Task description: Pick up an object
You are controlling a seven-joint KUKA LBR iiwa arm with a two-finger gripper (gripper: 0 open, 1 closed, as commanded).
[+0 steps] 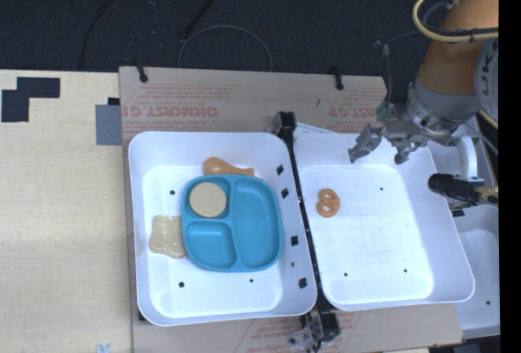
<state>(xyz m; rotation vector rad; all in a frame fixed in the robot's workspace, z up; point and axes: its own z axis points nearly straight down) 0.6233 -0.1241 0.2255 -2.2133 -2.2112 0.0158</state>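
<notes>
A small brown pretzel [328, 202] lies in the right bin [391, 278], near its left wall. My gripper [383, 148] hangs over the right bin's far edge, up and to the right of the pretzel and well apart from it. Its two fingers are spread, with nothing between them. In the left bin [163, 294] sits a blue sectioned plate [236, 229] with a tan round cookie [207, 199] in its upper left section. A pale bread-like piece [168, 236] lies just left of the plate. An orange-tan piece [226, 167] lies behind the plate.
The two bins meet at a black divider [295, 213] down the middle. Brown cardboard [244, 103] lies under and behind both bins. A pale wooden bench top [57, 221] stretches to the left.
</notes>
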